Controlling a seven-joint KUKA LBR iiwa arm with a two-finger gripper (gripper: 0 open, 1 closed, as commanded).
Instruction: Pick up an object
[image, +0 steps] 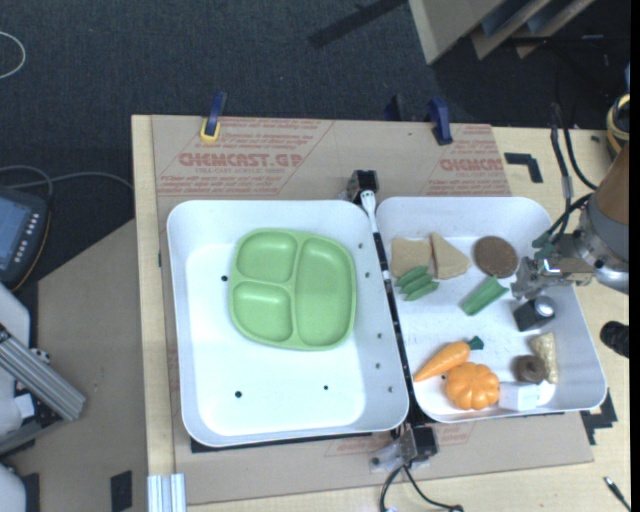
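Observation:
My gripper (532, 276) hangs over the right side of the right bin (500, 212), reaching in from the right. Just to its left lie a brown round cookie (495, 256) and a green stick (483, 296). Nothing shows between its tips. Further left are two tan sandwich pieces (428, 257) and a green pea pod (417, 285). Toward the front lie an orange carrot (443, 360), an orange pumpkin (471, 385), a small brown doughnut-like piece (528, 370) and a beige chunk (545, 350).
The left bin (200, 300) holds a light green divided plate (294, 288). A white flat piece (522, 398) lies by the right bin's front rim. Both bins rest on a cardboard-covered bench (260, 150) with clamps at its back edge.

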